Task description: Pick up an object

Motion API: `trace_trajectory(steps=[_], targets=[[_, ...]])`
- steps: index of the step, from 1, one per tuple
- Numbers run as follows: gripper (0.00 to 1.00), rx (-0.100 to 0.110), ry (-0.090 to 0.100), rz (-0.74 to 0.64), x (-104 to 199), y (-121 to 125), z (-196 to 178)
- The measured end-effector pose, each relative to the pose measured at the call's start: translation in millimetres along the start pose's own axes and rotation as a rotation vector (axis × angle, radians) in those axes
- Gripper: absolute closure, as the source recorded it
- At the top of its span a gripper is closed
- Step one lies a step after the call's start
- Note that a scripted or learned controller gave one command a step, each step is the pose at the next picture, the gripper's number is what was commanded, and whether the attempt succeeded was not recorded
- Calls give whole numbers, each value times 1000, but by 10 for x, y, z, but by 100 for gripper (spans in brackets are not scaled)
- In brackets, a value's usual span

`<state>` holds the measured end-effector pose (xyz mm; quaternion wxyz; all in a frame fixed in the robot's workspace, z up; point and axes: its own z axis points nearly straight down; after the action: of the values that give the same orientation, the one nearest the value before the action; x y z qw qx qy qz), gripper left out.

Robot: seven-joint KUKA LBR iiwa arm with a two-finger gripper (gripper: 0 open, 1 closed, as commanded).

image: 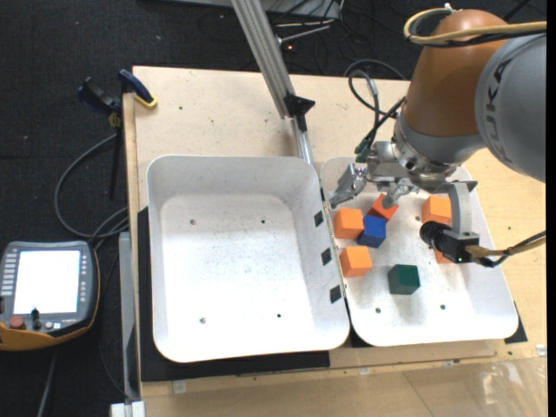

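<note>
Inside right bin (486, 315) (pincer (375, 185) above): four orange blocks (348, 223), one blue (374, 230), one green (403, 279).

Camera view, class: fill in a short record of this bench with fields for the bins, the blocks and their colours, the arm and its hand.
bins: two white ones side by side, left bin and right bin
blocks: all in the right bin
orange blocks: upper orange block, lower orange block, far orange block
blue block: beside the upper orange one
green block: apart, nearer the front
arm: over the right bin
hand: above the block cluster
</note>
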<state>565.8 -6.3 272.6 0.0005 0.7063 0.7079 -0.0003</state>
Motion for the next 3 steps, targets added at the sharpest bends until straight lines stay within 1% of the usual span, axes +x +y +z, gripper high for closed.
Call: trace_trajectory(steps=[1,2,3], targets=[[0,4,-1,6,-221,59,389],[100,0,0,2,-209,69,265],[100,-1,-1,1,-208,74,169]])
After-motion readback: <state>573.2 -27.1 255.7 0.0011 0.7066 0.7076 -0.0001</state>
